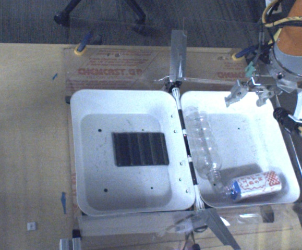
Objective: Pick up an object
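Observation:
A clear empty plastic bottle (202,144) lies lengthwise along the left wall of the right bin (276,139). A smaller bottle with a red-and-white label and a blue cap (255,184) lies near that bin's front edge. A dark ridged rectangular pad (140,149) lies flat in the middle of the left bin (88,113). My gripper (249,94) hangs over the right bin's back edge, well above and behind the bottles. Its two fingers stand spread apart with nothing between them.
The arm with its orange band (297,20) and cables comes in from the upper right. A metal bracket (178,56) stands behind the seam between the bins. A clamp (84,45) sits at the bench's back left.

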`<move>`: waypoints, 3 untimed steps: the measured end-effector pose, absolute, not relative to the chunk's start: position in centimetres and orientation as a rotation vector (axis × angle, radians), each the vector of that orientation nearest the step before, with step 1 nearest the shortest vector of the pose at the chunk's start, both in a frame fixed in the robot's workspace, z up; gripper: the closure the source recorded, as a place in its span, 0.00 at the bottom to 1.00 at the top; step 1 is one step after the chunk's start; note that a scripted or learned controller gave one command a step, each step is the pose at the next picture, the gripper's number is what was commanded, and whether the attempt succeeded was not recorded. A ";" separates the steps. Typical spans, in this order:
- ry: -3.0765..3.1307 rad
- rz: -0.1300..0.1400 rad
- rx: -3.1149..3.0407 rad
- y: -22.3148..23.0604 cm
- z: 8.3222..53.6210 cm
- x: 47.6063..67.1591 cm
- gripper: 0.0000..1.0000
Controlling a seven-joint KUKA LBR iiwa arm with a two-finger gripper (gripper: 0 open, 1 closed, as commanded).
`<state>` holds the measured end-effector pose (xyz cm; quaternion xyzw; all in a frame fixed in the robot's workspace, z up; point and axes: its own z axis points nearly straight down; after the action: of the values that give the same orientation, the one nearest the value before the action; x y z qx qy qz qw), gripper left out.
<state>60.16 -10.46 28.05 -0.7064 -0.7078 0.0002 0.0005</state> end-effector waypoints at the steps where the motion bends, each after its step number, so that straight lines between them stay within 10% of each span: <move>1: -2.367 0.000 -2.066 -10.1 19.6 50.6 0.00; 2: -2.416 -0.001 -2.013 -12.6 12.3 48.8 0.00; 3: -2.498 -0.002 -1.909 -13.5 10.0 57.0 0.00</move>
<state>56.95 -13.45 9.99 -0.6071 -0.7946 -0.0005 -0.0011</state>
